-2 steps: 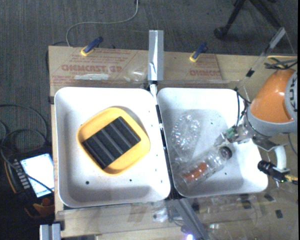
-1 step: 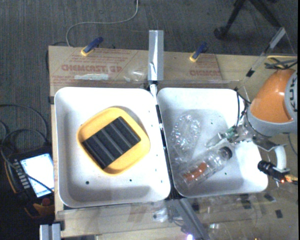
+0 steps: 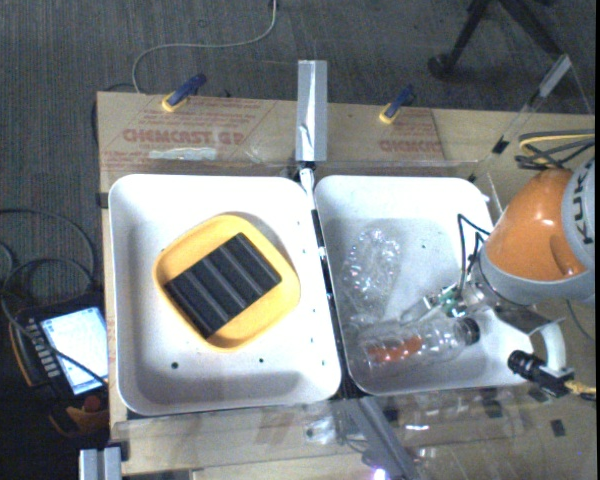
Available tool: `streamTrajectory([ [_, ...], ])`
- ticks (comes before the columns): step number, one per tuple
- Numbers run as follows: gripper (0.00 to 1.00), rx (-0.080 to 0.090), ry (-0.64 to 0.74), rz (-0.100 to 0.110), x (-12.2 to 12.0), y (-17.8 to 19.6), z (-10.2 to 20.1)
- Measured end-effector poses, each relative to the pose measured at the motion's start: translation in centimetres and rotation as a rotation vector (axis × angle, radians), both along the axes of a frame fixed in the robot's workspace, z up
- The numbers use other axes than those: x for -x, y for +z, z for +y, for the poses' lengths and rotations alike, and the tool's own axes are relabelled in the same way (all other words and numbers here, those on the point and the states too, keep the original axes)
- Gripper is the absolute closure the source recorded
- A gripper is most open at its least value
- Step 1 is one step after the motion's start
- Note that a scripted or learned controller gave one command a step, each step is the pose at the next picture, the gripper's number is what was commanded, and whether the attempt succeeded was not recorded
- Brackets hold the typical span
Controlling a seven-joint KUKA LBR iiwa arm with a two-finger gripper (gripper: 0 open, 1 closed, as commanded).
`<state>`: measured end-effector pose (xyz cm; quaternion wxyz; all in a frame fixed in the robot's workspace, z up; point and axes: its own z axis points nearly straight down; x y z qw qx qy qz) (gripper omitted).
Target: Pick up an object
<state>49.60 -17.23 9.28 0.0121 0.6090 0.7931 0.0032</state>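
A: Watching the arm (image 3: 536, 236) reaching in from the right edge of the frame, leaning low over the right bin (image 3: 400, 184)?

B: Yes, and placing the gripper (image 3: 448, 306) just above the clear bottle with orange inside (image 3: 412, 344), lying on its side along that bin's lower wall. Probably aiming there for being nearest to the wrist.

A: Clamping on it, or hanging released?

B: Not managing to tell; looking past wrist bulk and glinting plastic. Possibly touching the cap end, but not seeing anything gripped.

A: Passing over the crumpled clear bottle (image 3: 372, 261), just up and left?

B: Seemingly. Also keeping well apart from the yellow block with the black ribbed top (image 3: 228, 280), sitting mid left bin (image 3: 140, 368), likely too broad for a two-finger pinch.

A: Judging the pick as not yet done, then
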Motion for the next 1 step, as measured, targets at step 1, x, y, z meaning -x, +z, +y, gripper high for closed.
streamTrajectory([
  [1,0.00,-0.001,0.000,0.000,0.00,-0.01,0.03],
])
